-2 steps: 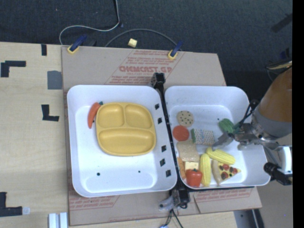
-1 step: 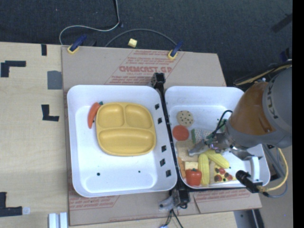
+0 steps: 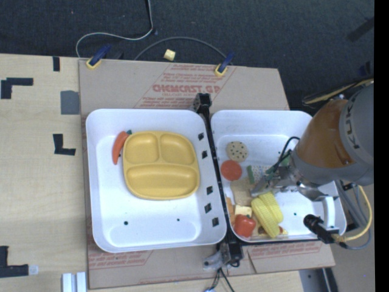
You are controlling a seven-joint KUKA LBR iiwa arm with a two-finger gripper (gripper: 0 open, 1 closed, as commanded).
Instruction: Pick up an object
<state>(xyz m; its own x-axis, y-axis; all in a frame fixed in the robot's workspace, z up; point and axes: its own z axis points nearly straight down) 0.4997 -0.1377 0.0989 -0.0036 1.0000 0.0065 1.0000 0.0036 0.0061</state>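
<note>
In the right bin (image 3: 267, 121) lie several toy foods: a yellow corn cob (image 3: 267, 213), a red tomato-like piece (image 3: 231, 170), a round cookie (image 3: 237, 150), a red pepper (image 3: 244, 225) and a small yellow piece (image 3: 243, 211). My gripper (image 3: 267, 183) reaches in from the right and hangs low just above the corn cob's upper end, next to some green bits (image 3: 250, 173). Nothing shows between its tips.
The left bin (image 3: 103, 224) holds a yellow divided plate (image 3: 161, 165) and an orange carrot (image 3: 118, 146) by its left side. A black divider (image 3: 209, 163) runs between the bins. The arm's grey and orange body (image 3: 334, 142) covers the right bin's right side.
</note>
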